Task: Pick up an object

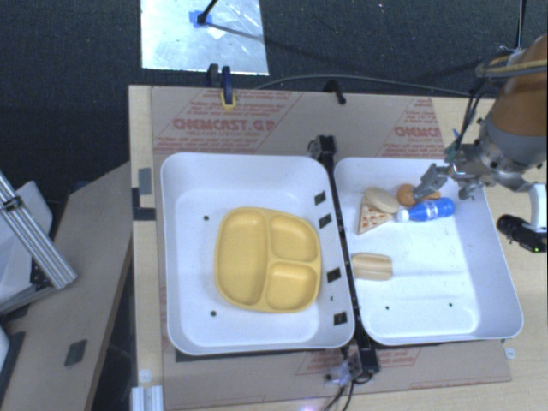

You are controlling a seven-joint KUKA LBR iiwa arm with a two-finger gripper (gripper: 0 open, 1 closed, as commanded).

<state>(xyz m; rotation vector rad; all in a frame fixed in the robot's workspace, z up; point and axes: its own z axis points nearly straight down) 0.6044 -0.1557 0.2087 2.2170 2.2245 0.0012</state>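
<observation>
On the near side of the worktop (103, 255) sit two white bins side by side. The left bin (188, 187) holds a yellow tray (267, 259) with three compartments, lying flat near its middle. In the right bin (479, 298), nearest the camera, a tan bun (372, 266) lies close to the divider, apart from the rest. Farther back is a cluster: a pizza slice (370, 221), a pale bread piece (382, 200) touching its upper edge, an orange ball (407, 194) just behind, and a blue bottle (425, 211) lying on its side with its white cap toward the slice.

The gripper (437, 181) hangs over the far right part of this bin, just above the ball and bottle; its jaws stand apart with nothing between them. The grey arm (514, 135) with its orange band enters from the right.

Beyond the bins lies cardboard (257, 122) with red print, then a shiny metal plate (201, 24) on dark carpet.
</observation>
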